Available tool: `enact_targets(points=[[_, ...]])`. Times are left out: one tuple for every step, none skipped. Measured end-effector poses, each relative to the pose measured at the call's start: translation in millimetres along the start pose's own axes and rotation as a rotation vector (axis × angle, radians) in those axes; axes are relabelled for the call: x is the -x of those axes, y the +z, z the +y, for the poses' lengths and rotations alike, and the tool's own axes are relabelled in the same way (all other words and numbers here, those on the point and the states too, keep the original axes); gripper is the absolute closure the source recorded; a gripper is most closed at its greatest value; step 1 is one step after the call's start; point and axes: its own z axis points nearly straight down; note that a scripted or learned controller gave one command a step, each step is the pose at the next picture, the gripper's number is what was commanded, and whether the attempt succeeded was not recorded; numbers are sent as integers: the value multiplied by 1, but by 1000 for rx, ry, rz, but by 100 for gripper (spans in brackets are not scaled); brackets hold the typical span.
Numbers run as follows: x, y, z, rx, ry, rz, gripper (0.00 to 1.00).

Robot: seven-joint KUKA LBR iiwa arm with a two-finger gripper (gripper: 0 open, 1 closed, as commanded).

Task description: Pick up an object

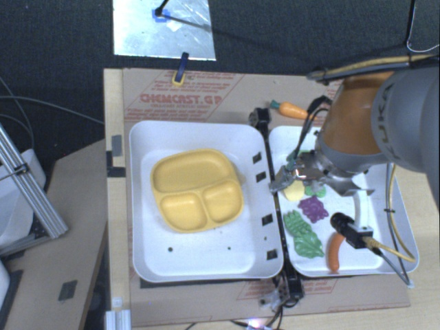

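My gripper hangs low over the left part of the right bin, close to the wall between the bins. Just beneath it lies a pale yellow-green piece. A purple bunch of grapes sits right beside that piece, on its right. Closer to the front lie a green leafy piece and an orange sausage-shaped piece. The arm's grey and orange body covers the back of this bin.
The left bin holds a yellow divided plate. An orange carrot lies at the back edge of the right bin. Behind the bins, a cardboard sheet carries a small blue and yellow tool.
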Motion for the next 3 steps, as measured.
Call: enact_targets(points=[[10, 3, -53, -13, 14, -2, 0], [-1, 3, -50, -9, 9, -2, 0], [-1, -8, -49, -6, 9, -2, 100]])
